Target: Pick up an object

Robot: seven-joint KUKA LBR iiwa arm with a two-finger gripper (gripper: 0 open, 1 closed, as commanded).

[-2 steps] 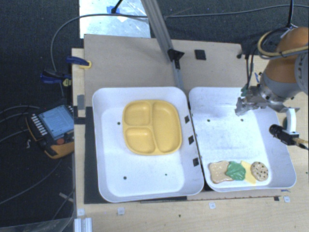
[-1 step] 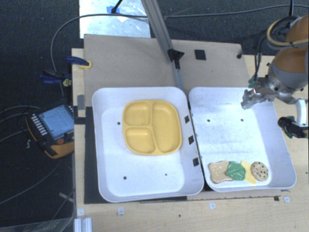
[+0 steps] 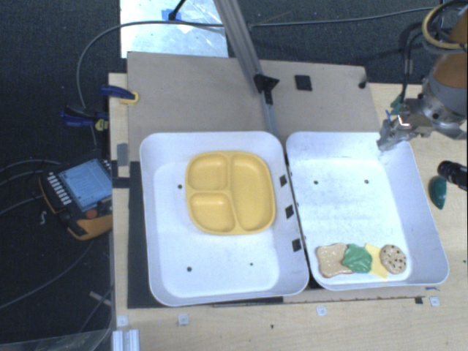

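Toy food lying at the near edge of the right bin (image 3: 409, 196), tool off at its far corner.
A toast slice (image 3: 333, 259), green piece (image 3: 357, 257), yellow piece (image 3: 377, 263) and cookie (image 3: 393, 258) are sitting in a touching row. The tool (image 3: 392, 133) is hovering over the bin's far right corner; its opening cannot be told, and nothing is showing in it. A yellow divided plate (image 3: 230, 192) is resting in the left bin (image 3: 219, 276) on the worktop (image 3: 190, 93).

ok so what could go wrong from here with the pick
The toast, green piece, yellow piece and cookie lie packed together, so a grasp may catch two or nudge them apart. They also hug the right bin's near wall, leaving little finger room. The gripper sits at the far rim, a long way off.
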